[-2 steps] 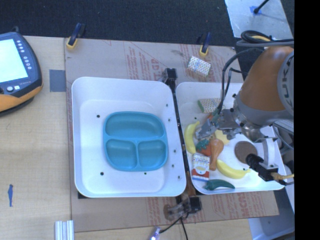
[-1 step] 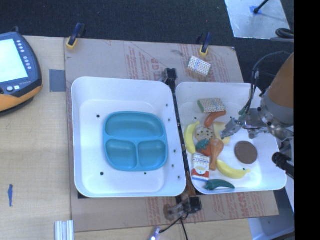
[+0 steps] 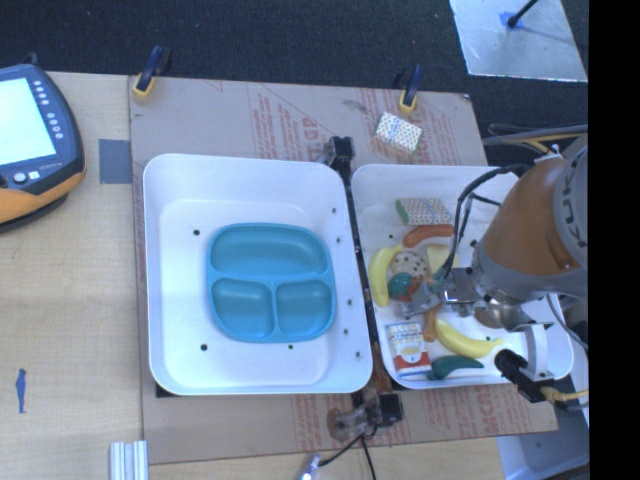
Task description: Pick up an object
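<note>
Tan wooden bench [image 3: 70, 298] with a taped cardboard sheet [image 3: 300, 118], dark carpet behind. Left bin [image 3: 165, 268] holds a smooth blue divided plate [image 3: 271, 280]; right bin [image 3: 375, 183] has plastic toy food, bananas [image 3: 380, 275] included. Pincer [image 3: 432, 298] down among them, grip state can't tell.

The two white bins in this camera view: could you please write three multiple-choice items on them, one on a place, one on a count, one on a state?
1. Where does the blue divided plate lie?
A. left bin
B. right bin
C. on the cardboard

2. How many compartments does the plate have?
A. two
B. three
C. five

3. Where is the gripper?
A. over the left bin
B. off the bench
C. low among the toy food in the right bin

Answers: 1 A, the plate sits in the middle of the left bin. 2 B, one long section above two smaller ones. 3 C, it is beside the yellow banana.
</note>
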Robot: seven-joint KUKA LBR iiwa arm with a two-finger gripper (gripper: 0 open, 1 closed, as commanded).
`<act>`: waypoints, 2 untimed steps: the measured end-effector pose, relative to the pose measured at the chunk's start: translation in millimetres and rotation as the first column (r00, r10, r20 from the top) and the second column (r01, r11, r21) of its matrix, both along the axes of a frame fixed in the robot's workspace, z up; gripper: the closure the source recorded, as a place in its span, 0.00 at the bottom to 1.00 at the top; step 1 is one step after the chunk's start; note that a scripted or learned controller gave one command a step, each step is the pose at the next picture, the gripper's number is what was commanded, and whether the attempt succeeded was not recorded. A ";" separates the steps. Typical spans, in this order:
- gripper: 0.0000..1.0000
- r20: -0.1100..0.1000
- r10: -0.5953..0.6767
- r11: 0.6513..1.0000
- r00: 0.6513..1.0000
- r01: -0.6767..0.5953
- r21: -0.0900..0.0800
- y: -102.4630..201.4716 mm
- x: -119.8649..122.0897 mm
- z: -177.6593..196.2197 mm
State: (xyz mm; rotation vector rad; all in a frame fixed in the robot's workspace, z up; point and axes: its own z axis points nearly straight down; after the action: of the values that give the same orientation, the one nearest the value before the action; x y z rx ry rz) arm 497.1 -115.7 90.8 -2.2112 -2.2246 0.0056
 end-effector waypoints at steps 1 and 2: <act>1.00 -0.002 0.004 1.000 1.000 -0.004 0.000 -0.8 0.1 10.1; 1.00 0.003 -0.002 1.000 1.000 0.002 0.001 69.3 42.2 101.0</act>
State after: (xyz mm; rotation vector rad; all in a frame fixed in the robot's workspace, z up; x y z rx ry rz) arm 539.3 -46.4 191.8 -2.2142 -2.2238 0.0014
